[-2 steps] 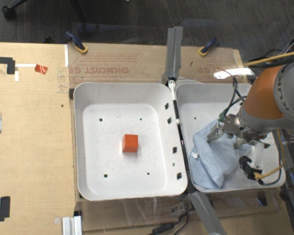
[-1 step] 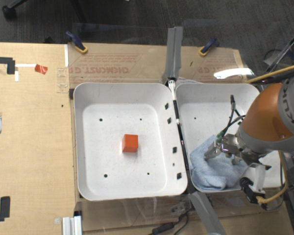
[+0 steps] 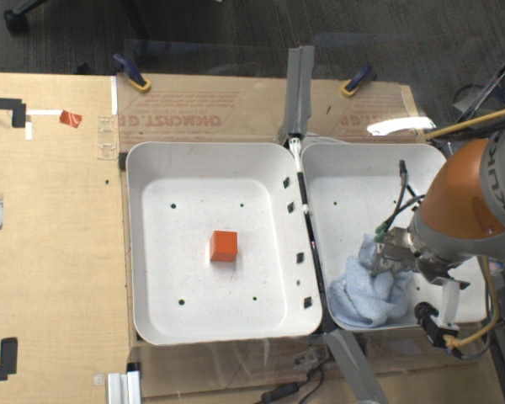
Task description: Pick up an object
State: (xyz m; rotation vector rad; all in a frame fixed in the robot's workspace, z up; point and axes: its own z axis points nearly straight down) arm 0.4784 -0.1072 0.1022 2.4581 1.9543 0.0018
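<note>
Hand (image 3: 385, 255) down on blue cloth (image 3: 366, 293), right bin (image 3: 353, 167), grip state unclear

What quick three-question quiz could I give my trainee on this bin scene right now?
1. True or false: the orange block lies in the left bin.
2. Which bin holds the blue cloth?
3. The arm's pincer is nearest: A) the block, B) the cloth, C) the clamps.

Key: 1 true; 2 the right bin; 3 B.
</note>
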